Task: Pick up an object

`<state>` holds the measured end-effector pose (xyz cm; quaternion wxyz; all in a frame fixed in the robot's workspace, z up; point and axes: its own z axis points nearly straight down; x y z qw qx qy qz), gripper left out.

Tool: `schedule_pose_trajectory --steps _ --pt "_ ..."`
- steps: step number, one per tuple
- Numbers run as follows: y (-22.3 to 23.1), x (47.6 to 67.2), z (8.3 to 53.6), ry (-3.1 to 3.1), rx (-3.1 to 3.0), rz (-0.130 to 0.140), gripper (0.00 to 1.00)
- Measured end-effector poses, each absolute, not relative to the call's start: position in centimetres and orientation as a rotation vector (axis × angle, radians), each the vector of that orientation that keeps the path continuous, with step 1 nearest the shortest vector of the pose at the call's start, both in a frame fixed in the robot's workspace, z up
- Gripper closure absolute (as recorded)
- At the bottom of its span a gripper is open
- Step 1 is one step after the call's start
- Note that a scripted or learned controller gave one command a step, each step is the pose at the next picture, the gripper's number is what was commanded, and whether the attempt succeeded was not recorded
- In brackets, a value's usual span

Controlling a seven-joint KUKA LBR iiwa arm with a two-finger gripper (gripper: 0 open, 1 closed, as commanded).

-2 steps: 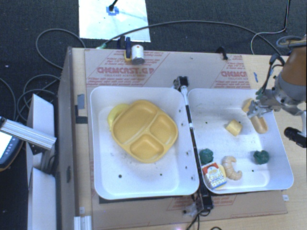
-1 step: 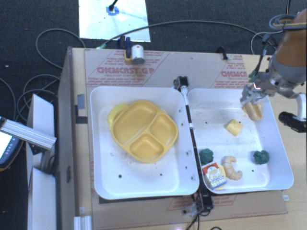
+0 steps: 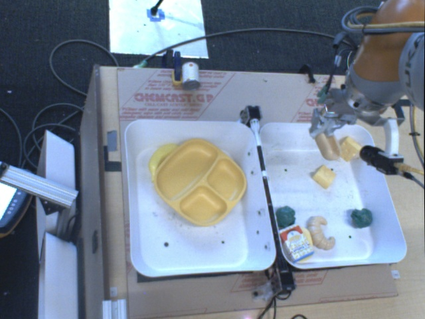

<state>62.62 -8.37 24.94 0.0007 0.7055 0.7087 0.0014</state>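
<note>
While the gripper [image 3: 327, 137] hangs over the right bin [image 3: 382, 244] at its 12 o'clock edge, we see a tan piece [image 3: 328, 146] at its tip — whether it's held, we cannot tell (grip hidden). Yellow block [image 3: 350, 148] touches at 3 o'clock; cheese cube [image 3: 324, 177] lies at 6.

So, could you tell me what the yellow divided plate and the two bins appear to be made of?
The yellow divided plate looks like moulded plastic, matte to semi-gloss: uniform colour, soft rounded compartment edges. The left bin and right bin look like thin formed white plastic, smooth with a faint sheen and rolled rims, though coated metal can't be ruled out.
</note>
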Motion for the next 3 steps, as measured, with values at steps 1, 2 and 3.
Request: schedule_pose_trajectory --steps 1,2,3 --pt "-0.8 62.5 23.0 2.226 2.216 0.003 1.0" --pt "-2.0 58.8 23.9 2.222 2.219 0.001 1.0" --pt "2.2 56.6 27.5 2.227 2.215 0.004 1.0"
